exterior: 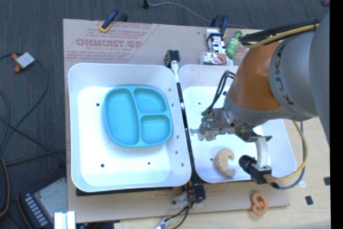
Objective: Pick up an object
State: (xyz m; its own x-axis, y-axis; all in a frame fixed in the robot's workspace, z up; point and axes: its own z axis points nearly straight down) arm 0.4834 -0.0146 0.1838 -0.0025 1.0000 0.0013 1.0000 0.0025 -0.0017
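Gripper (206, 131) hangs low in the right bin (278, 166), finger state impossible to tell; the tan croissant-shaped object (225, 162) lies just beside it, nearer the camera, blue divided tray (138, 115) in the left bin (86, 131)

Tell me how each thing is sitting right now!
Blue plate: flat in the left bin, right side up, nothing on it.
Tan curved piece: lying loose in the right bin, untouched.
Gripper: hanging over the right bin, holding nothing I can see.

Two white bins (75, 115), one blue tray (138, 116), one tan croissant (225, 162).
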